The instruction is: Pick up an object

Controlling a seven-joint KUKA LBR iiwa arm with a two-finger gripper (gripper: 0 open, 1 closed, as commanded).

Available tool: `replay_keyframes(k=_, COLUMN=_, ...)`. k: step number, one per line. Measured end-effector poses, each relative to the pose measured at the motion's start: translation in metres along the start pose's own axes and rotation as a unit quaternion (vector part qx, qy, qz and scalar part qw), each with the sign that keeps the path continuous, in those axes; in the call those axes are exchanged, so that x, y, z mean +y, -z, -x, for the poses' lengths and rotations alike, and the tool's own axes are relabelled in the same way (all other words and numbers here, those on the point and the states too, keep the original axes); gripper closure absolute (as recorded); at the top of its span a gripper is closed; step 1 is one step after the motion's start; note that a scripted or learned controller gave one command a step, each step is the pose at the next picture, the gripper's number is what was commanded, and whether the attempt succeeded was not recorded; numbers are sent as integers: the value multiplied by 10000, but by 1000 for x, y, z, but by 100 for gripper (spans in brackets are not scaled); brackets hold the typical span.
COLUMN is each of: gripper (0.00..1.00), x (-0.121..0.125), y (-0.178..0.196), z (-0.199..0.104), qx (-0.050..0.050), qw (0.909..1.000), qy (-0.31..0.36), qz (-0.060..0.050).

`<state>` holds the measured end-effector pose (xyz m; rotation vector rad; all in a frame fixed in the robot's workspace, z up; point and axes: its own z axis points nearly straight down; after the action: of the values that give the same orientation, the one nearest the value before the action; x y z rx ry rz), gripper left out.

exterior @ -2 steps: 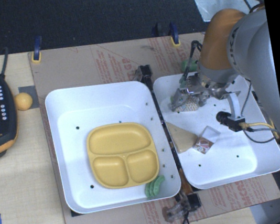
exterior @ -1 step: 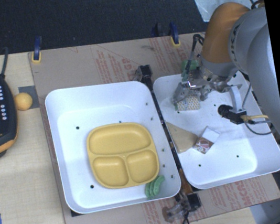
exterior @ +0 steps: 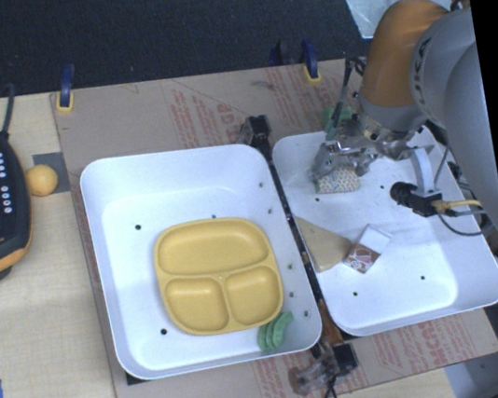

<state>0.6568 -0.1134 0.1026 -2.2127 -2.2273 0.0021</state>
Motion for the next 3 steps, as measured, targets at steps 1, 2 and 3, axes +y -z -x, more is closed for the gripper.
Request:
replay_keyframes(k=1, gripper=100, x=-39, y=90, z=-65, qx=5, qw=10000, qy=-13, qz=9)
replay_keyframes(k=2, gripper=100, x=-107, y=107, z=-87, qx=-5, qw=10000, qy=-16, qz=-10)
replay_keyframes(k=3, gripper=100, x=-99, y=127, z=-112, qx=-2, qw=10000, qy=-12, qz=-3)
